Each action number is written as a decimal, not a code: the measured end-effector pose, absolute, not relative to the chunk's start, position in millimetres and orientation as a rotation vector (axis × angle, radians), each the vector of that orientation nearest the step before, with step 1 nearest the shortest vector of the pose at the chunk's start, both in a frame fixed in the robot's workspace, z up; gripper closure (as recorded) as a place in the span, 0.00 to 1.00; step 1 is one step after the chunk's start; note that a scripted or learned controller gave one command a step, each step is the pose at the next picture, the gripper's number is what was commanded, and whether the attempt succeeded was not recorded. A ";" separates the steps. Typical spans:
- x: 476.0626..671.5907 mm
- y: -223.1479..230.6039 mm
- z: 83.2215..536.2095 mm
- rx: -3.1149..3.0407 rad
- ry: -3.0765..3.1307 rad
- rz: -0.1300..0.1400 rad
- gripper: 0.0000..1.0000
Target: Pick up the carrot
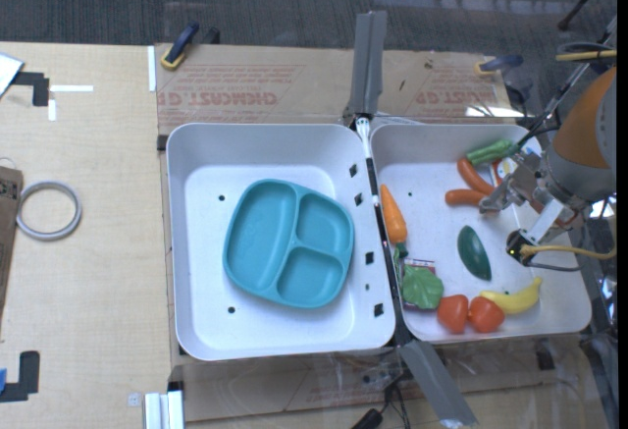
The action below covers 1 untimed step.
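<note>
Two red tomatoes [468,312] sit at the front of the right bin [569,319], with a banana [514,297] just beside them. Green lettuce [422,288] lies near them. Up against the left wall of that bin lies the carrot [392,214], on its own. Over by the right side hangs the gripper [514,199], well apart from the carrot; whether its jaws are apart or closed cannot be told. In the left bin [196,319] rests a blue plate [287,242].
</note>
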<state>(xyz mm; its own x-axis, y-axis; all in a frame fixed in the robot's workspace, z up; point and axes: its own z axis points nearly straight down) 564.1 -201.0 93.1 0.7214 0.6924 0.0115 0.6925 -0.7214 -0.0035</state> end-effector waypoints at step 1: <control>502.5 -151.6 89.7 -2.916 -1.158 0.008 0.00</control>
